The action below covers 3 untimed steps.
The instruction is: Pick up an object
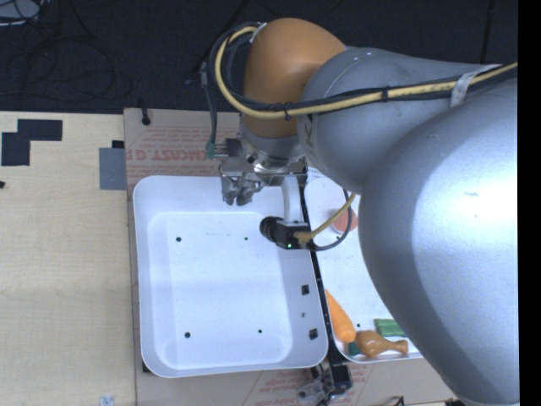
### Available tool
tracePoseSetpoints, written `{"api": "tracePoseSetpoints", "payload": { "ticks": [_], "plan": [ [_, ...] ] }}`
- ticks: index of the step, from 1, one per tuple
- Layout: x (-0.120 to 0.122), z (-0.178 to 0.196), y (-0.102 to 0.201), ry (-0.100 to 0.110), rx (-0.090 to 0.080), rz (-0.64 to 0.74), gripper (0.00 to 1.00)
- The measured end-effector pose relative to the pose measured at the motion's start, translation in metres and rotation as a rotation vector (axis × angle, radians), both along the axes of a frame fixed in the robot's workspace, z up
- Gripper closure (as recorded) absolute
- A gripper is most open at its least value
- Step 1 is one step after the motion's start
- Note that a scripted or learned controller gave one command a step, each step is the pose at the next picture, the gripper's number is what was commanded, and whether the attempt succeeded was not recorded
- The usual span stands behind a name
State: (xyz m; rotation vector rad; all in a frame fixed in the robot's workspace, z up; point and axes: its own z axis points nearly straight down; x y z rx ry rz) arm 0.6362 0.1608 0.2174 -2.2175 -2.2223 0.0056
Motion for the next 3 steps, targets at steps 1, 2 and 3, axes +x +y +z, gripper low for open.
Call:
{"api": "tracePoseSetpoints", "payload": {
  "ticks": [1, 2, 3],
  "plan": [
    [0.005, -0.123, 0.023, 0.006, -0.001, 0.001, 1.0],
    [0.01, 0.013, -0.117, -0.013, -0.004, -0.014, 1.0],
    [0.008, 0.025, -0.062, -0.004, 0.001, 0.001, 1.0]
  ]
}}
